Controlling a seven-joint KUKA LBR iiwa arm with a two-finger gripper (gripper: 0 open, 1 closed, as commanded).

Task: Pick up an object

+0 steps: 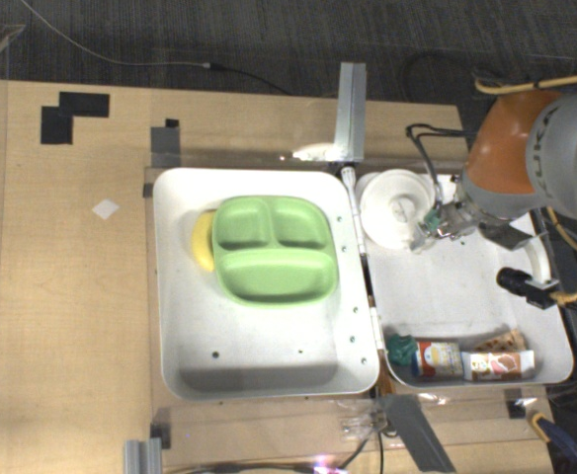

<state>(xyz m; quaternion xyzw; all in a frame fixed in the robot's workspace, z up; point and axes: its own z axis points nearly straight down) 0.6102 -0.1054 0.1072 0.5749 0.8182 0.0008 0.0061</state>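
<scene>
Pincer (435, 223) sat at the round white plastic bowl's (392, 207) rim in the right white bin (466, 294); couldn't tell its grip. I'd straddle the rim squarely before lifting.

The wooden bench (71, 294) bears two white bins (259, 363), apparently touching.

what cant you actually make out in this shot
- Gripper: its fingers are too small and blurred in the camera view to read, beside the white bowl.
- Yellow object: mostly hidden under the green divided plate, so its identity is unclear.
- Bottle in the right bin: label print too small to read.
- Arm: cut off by the right edge.
</scene>
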